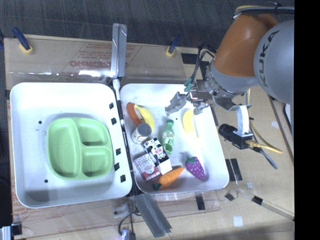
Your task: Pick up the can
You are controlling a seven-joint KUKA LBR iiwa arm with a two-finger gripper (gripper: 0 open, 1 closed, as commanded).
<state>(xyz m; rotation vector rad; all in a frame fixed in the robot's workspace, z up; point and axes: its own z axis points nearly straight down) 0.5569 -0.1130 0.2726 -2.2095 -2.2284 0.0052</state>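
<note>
Arm: the grey KUKA arm (255, 49) leans in from the right, its orange band high over the right bin's far right corner.
Gripper: the gripper (184, 103) hangs above the upper middle of the right bin, over bare white floor between the two bananas; whether it is clenched or released cannot be told from this slant, and nothing shows between its tips.
Can: the can (141, 131) sits on the right bin's left side, grey top facing up, just below the left banana and close to the bin's left wall, well apart from the gripper.
Right bin: the right bin (212, 179) is crowded. A banana (145, 115) lies beside an orange carrot-like piece (133, 113) at upper left; a second banana (188, 122) lies just under the gripper's right side.
Middle: a green bottle (168, 135) lies near the can's right, with a black-and-white carton (155, 150) below it.
Bottom: a red packet (145, 166), a carrot (170, 177) and purple grapes (196, 167) line the near side.
Left bin: the left bin (30, 96) holds a green divided tray (79, 146).
</note>
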